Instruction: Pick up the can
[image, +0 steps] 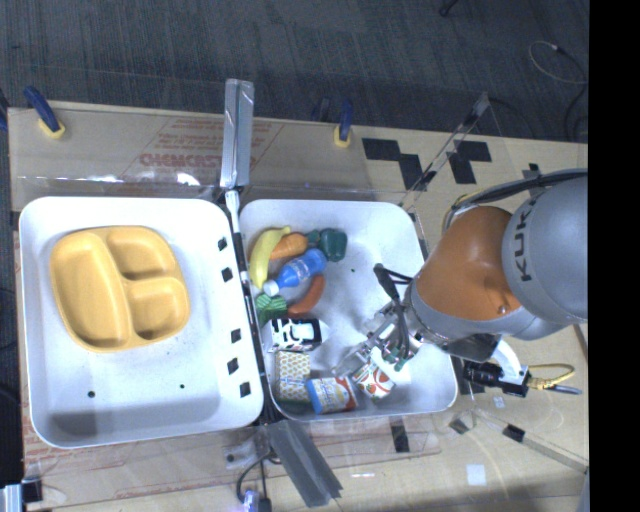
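Claw (385, 352) sits right over the can (376, 381) near bin's (430, 400) front edge; can't tell its grip.

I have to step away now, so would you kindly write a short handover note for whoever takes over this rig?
Gripper: low in the right bin, near its front edge; whether it is open or shut cannot be told from the camera view.
Can: lying on its side at the front of the right bin, just left of the gripper, beside a red-and-white carton.
Left bin holds a yellow tray.
Done: arm is down among the items.
Left: no grasp on the can is visible; it is not yet lifted.
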